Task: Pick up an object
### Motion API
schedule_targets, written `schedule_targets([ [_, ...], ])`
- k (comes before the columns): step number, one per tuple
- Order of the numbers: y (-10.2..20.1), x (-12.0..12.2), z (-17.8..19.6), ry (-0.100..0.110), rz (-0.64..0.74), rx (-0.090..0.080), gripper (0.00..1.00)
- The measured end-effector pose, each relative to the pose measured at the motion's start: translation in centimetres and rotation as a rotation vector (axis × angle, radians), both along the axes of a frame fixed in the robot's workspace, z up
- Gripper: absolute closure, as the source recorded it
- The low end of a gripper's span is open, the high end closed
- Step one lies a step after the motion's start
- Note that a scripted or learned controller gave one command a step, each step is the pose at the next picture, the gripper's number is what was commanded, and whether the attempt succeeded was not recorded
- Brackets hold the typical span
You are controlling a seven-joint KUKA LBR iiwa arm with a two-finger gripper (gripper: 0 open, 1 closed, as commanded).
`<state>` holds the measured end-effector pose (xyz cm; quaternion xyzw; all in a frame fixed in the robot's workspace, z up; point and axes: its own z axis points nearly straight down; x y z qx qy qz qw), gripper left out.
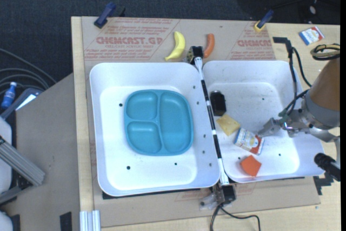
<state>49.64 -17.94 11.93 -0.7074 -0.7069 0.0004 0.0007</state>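
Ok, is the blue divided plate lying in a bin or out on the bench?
In a bin: the blue plate lies flat inside the left bin.

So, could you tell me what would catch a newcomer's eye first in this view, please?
The blue divided plate stands out, lying in the middle of the left bin. In the right bin, the gripper reaches in from the right beside a small carton, with an orange block nearer the front rim. A yellow banana lies on the board behind the bins.
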Motion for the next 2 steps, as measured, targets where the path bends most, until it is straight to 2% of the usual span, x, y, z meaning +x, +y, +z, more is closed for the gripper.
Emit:
schedule_targets([
  [1, 5.0, -1.6, -3.2, -0.006, 0.001, -0.001, 0.0],
  [2, 5.0, -1.4, -2.1, -0.012, -0.001, -0.003, 1.0],
])
